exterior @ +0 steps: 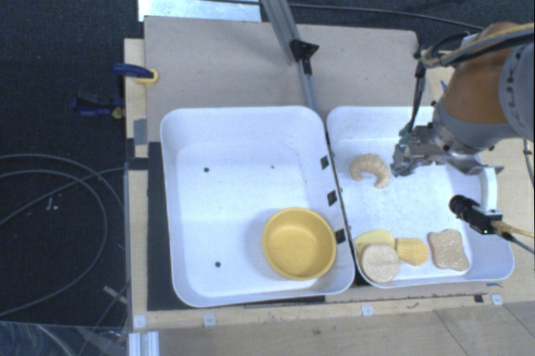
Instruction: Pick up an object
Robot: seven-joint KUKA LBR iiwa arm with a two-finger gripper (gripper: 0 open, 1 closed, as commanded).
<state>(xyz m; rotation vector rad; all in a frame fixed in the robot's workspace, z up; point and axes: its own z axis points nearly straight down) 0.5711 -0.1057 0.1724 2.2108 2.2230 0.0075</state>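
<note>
Arm: enters from the right of the frame, over the right bin (501, 267).
Gripper (405, 162): low in the right bin's upper half, just right of the croissant (370, 170); whether it is clenched or released cannot be told.
Croissant: on the bin floor, centre-right of the frame.
Bread pieces: slice (449, 250), yellow wedge (411, 251) and round piece (380, 262) along the bin's lower edge.
Yellow bowl (299, 242): lower right corner of the left bin (180, 204).
Desk (226, 62): carries both bins.

A grey arm (510, 95) is seen, with an orange band (472, 87) above the wrist. Thin cables are routed along it. A dark metallic gripper (405, 162) is fitted.
</note>
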